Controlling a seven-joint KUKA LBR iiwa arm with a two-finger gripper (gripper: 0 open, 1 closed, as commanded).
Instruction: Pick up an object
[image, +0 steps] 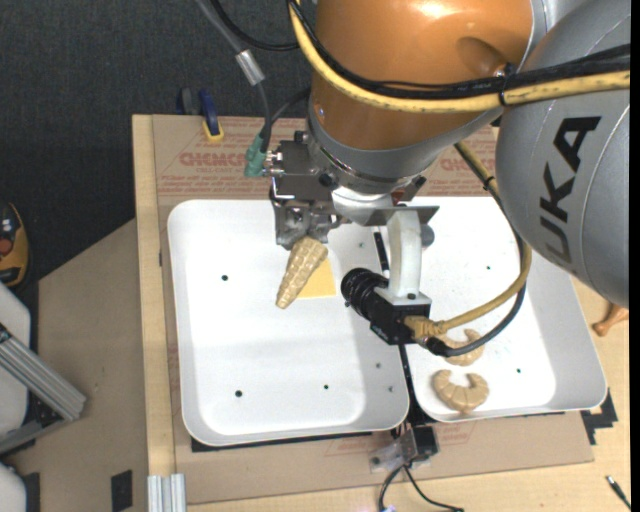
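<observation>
My gripper (297, 232) hangs over the upper right part of the left bin (250, 350). A tan ribbed waffle cone (300, 272) sits with its wide end between the fingers and its tip slanting down to the left, so the gripper is shut on it. Beside the cone, a flat yellow piece (321, 284) lies on the bin floor near the dividing wall. The arm's body hides the back of both bins.
Two tan croissants (460, 391) (466, 347) lie in the front left corner of the right bin (545, 300). A black cable fitting (375, 305) and a yellow hose hang from the wrist over the divider. A blue clamp (211, 112) sits at the bench's back left.
</observation>
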